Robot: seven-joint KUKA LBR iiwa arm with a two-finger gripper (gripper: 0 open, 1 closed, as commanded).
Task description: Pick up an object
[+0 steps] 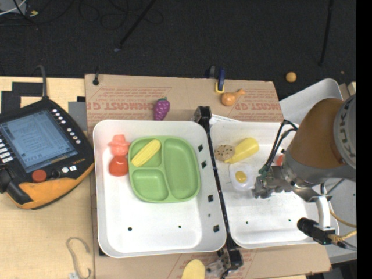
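gripper (263,186) low in right bin (256,237) — fried egg (241,176) just beside

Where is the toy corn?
The corn lies in the green tray's top-left compartment, in the left bin, just right of the red figure.

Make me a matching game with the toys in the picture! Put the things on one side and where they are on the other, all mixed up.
Things:
1. yellow toy corn cob
2. purple toy grape bunch
3. white fried egg toy
4. orange-red toy figure

Places:
A. on the brown cardboard behind the bins
B. in the right white bin, near the gripper
C. in a compartment of the green divided plate
D. in the left white bin, beside the plate

Pairs: 1-C, 2-A, 3-B, 4-D
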